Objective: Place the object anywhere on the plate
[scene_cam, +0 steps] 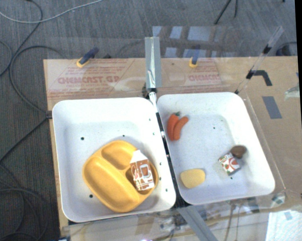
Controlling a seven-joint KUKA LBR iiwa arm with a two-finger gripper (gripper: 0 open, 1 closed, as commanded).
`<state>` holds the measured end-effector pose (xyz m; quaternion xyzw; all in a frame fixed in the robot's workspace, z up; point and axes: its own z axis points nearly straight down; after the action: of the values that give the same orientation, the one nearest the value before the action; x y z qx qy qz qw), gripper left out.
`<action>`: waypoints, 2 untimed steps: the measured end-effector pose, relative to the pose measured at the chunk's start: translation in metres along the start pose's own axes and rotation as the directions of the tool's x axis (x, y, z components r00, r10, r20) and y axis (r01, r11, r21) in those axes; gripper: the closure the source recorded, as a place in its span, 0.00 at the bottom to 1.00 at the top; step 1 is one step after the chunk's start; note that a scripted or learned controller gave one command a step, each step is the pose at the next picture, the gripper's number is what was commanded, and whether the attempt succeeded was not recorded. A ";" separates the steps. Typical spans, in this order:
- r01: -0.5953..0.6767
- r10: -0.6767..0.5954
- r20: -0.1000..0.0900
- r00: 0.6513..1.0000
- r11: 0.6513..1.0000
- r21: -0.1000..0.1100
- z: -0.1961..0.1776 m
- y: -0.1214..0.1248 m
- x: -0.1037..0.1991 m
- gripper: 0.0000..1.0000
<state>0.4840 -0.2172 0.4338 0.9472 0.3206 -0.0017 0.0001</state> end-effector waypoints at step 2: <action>-0.256 0.256 0.001 0.967 0.967 -0.001 0.000 0.110 0.136 0.00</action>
<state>0.6593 -0.2219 0.4337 0.9806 0.1958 -0.0020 0.0009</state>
